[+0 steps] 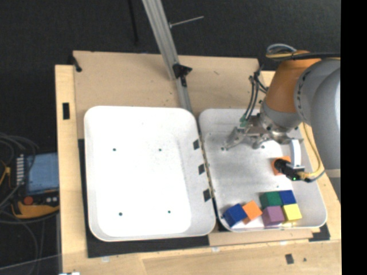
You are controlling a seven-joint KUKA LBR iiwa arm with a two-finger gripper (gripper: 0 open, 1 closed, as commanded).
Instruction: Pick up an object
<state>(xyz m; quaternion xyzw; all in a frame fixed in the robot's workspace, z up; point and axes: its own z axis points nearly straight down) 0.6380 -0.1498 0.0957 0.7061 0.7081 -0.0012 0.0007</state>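
Above the far end of the right shallow white bin point(229, 173) we see the two-finger metal claw point(245, 137), its fingers spread apart, gripping nothing. Nearer the camera than the claw, along the bin's front rim, lie small cubes: blue cube point(234, 213), orange cube point(252, 210), purple cube point(274, 215), yellow cube point(292, 212), green cube point(270, 200). Left of the claw sits the left white bin point(143, 171).

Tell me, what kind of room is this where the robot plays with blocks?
Probably a robot lab. A grey and orange arm reaches over two white bins on a plywood bench, small coloured blocks wait in the right bin, and cables and a control box lie on the floor beside it.
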